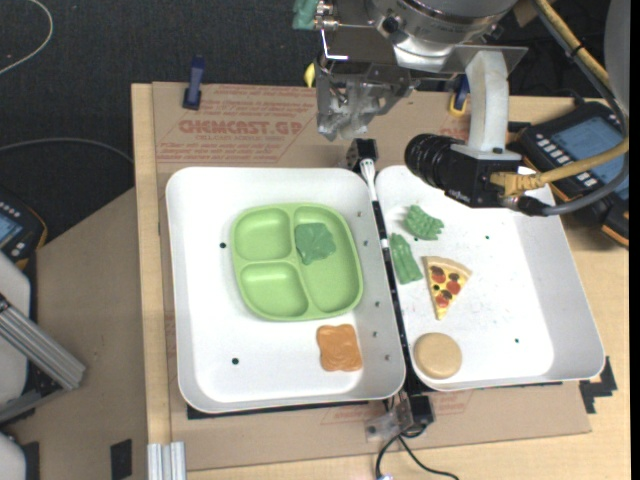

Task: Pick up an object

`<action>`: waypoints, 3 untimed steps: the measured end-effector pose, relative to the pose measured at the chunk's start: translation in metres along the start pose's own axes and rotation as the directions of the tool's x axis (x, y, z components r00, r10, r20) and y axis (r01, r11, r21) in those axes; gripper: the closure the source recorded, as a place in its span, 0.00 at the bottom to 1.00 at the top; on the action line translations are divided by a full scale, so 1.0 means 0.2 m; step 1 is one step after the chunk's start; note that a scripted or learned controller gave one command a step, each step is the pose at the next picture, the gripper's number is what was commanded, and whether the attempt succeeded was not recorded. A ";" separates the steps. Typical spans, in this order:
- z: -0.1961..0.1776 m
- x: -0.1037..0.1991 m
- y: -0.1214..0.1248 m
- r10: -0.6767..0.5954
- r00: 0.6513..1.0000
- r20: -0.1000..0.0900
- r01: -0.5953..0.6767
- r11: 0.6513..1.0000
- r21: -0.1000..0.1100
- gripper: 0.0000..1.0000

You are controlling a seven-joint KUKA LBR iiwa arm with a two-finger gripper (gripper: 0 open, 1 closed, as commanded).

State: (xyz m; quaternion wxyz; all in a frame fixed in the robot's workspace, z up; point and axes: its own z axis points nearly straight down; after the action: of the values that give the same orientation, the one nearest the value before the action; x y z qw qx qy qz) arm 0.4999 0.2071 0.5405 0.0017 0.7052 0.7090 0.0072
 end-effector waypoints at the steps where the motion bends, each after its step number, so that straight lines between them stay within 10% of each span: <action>1: 0.02 -0.14 0.00 0.008 1.000 0.008 -0.008 1.000 0.014 1.00; 2: 0.02 -0.16 -0.11 0.005 1.000 0.008 -0.005 1.000 0.015 1.00; 3: 0.75 0.10 -0.11 0.001 1.000 0.013 -0.001 1.000 0.026 1.00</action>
State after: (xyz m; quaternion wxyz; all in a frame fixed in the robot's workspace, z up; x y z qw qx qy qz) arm 0.4789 0.2272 0.3908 -0.0030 0.7054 0.7088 -0.0068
